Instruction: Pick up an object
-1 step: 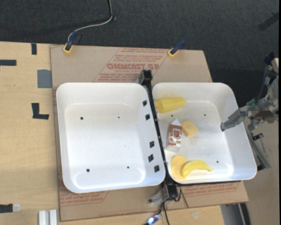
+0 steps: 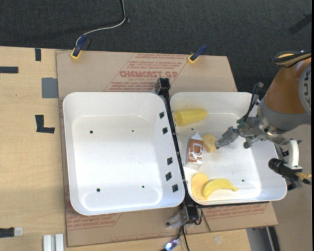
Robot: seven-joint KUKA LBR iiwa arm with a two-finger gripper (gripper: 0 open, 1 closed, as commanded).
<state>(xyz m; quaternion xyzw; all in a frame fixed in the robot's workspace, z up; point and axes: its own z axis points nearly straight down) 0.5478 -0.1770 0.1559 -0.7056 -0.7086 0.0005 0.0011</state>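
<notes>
Lying in the right bin were four things: one pale block, one carton, one yellow cylinder and one banana resting on a yellow disc. The block sat just off the claw's tip, on its far side from the arm, touching the carton beyond it. The cylinder lay up and beyond the tip, the banana below it, both apart from the claw. The arm reached in low over the bin's right wall, orange band uppermost, wrist bent so the claw slanted down toward the block. Whether the claw was open or closed could not be told; nothing showed within its grasp. The left bin lay well beyond the carton.
</notes>
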